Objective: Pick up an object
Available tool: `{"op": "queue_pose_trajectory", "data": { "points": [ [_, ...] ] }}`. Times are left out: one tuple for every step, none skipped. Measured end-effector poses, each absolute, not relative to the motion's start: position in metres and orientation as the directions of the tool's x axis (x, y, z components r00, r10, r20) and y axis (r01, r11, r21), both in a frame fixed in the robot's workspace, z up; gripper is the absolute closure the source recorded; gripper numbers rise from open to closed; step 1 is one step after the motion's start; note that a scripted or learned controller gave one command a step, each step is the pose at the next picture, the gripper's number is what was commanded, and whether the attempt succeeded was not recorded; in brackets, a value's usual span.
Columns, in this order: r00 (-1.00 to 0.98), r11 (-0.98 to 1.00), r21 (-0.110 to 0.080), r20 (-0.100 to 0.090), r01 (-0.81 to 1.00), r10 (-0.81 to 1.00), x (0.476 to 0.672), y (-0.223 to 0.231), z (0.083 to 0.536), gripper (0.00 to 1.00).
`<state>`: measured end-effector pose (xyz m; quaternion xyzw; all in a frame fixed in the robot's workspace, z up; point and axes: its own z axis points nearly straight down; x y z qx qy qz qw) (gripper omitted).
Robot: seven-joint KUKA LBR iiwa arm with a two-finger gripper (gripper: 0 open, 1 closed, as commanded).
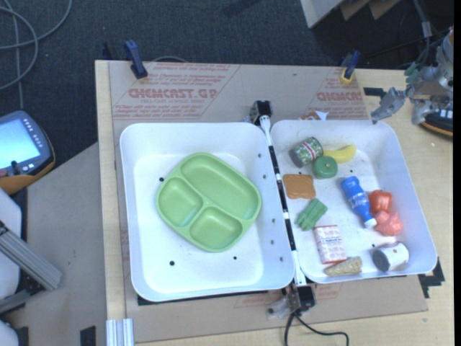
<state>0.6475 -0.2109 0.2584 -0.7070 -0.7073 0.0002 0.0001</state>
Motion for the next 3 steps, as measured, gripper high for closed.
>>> {"op": "queue_pose_trajectory", "data": {
  "points": [
    [-0.002,0.002,-0.012,0.011,1.0,1.0,0.665,-0.211,0.087,0.0],
    [0.001,-0.001,-0.006,0.004,1.0,1.0,0.573,-0.172,0.112,0.0],
    [0.0,0.0,-0.007,0.004,1.0,1.0,0.534,-0.134,0.083,0.0]
  ]
}}
